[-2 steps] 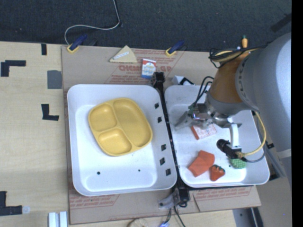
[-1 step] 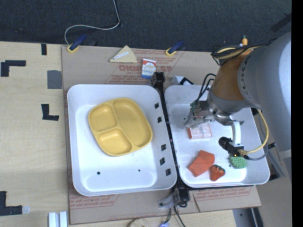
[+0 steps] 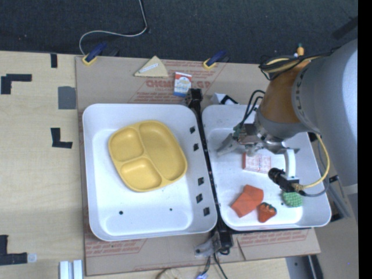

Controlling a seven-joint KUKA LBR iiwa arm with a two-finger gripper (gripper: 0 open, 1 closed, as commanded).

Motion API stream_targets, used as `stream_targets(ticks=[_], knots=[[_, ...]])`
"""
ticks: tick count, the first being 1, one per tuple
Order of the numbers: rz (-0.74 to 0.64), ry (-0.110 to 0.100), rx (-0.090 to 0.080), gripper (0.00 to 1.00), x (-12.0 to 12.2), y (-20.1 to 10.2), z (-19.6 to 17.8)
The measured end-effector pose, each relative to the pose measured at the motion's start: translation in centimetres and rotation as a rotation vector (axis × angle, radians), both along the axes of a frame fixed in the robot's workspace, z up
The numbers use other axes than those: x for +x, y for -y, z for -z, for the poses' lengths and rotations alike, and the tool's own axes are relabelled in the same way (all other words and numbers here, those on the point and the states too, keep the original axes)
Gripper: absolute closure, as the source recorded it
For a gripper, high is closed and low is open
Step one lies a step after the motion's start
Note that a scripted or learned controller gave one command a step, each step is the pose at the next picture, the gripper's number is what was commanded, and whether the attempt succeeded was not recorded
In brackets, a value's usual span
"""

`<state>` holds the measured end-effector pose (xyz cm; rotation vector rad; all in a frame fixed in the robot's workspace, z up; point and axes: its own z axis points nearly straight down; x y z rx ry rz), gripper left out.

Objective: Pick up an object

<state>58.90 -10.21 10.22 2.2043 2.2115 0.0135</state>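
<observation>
Gripper (image 3: 254,144) low in the right bin (image 3: 224,121), over a pink-and-white packet (image 3: 256,164); finger state can't tell, nothing visibly held, so pick looks not done. Orange block (image 3: 247,200), strawberry (image 3: 266,213) and green piece (image 3: 293,199) lie toward the bin's near edge, crowding the front rim. Open floor at the bin's far-left. Left bin (image 3: 96,156) holds yellow divided plate (image 3: 146,154).
</observation>
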Motion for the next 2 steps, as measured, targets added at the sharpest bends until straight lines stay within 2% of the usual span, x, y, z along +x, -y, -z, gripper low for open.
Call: stream_targets(ticks=[1, 2], knots=[[0.0, 0.003, 0.002, 0.0, -0.4, 0.7, 1.1], [0.0, -0.007, 0.007, 0.0, -0.5, 2.7, 1.2]])
